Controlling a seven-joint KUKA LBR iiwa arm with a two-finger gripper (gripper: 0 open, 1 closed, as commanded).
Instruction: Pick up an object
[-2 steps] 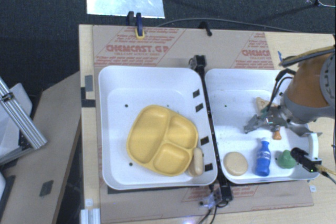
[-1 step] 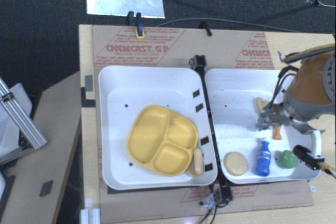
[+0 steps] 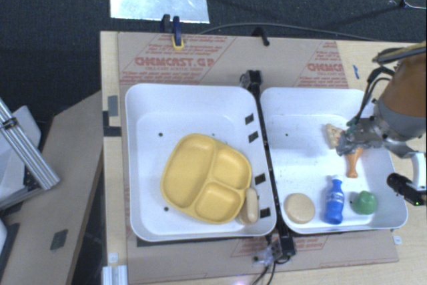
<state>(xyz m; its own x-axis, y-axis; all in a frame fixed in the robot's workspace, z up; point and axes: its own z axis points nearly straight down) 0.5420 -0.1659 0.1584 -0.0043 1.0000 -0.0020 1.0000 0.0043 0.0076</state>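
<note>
the gripper [image 3: 348, 141] sits low in the right bin [image 3: 293, 110], over the upper end of an orange carrot-like toy [image 3: 352, 162], with a pale object [image 3: 332, 134] just beside it; whether it is spread or pinching cannot be told. to grasp well, centre over the toy's long axis, clear the pale object, close fully before lifting. nearby lie a blue bottle [image 3: 333, 200], label unreadable, and a green object [image 3: 364, 201]. the board [image 3: 173, 63] reads "chemcast gp".

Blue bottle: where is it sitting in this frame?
The blue bottle lies in the right bin, near its front edge, between the round tan piece on its left and the green object on its right.
</note>
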